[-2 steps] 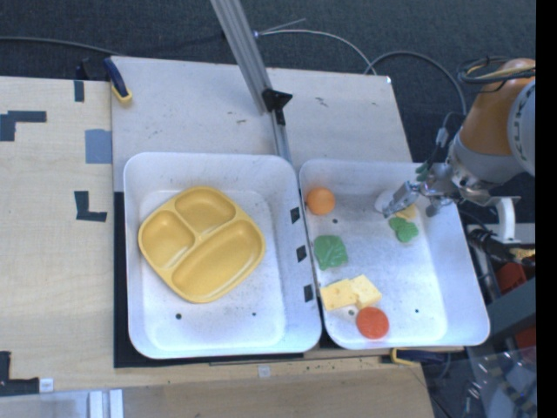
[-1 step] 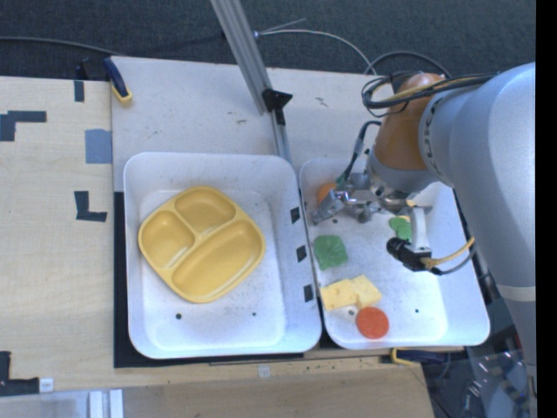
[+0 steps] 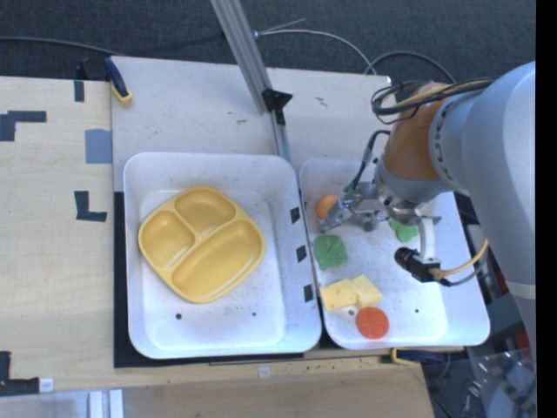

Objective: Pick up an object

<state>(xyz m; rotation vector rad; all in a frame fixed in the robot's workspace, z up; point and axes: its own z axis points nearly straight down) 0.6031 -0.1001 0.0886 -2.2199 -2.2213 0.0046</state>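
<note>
My gripper [image 3: 350, 212] hangs low over the upper left part of the right bin [image 3: 435, 320], on the grey arm with its orange band [image 3: 409, 151]. A small orange ball [image 3: 325, 205] lies right beside the gripper's left side, near the bin's left wall. Just below the gripper rests a green square piece [image 3: 331, 252]. Part of a second green piece [image 3: 405, 231] peeks out under the wrist. Toward the front of the bin lie a yellow cheese wedge [image 3: 348, 293] and a red disc [image 3: 373, 323].
The left bin [image 3: 148, 320] holds a yellow divided plate [image 3: 202, 242]. A slanted metal pole [image 3: 244, 42] crosses the bench behind the bins. A black cable plug [image 3: 413, 264] hangs from the wrist over the right bin.
</note>
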